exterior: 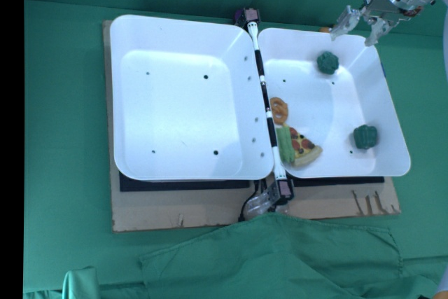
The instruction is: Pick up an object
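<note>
My gripper (357, 28) hangs with its 2 fingers spread wide and holding nothing over the right bin's (392, 150) far edge, the nearest green lump (327, 62) lying just below-left of them on the bin floor.

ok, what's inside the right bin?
Right bin holds two green lumps, a pizza slice, an orange ring and a green strip. Anything beneath them is covered.

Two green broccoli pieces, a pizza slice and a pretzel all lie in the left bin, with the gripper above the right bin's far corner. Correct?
Not quite. The camera view shows both broccoli pieces, the pizza slice and the pretzel in the right bin, not the left. The gripper position is as stated.
</note>
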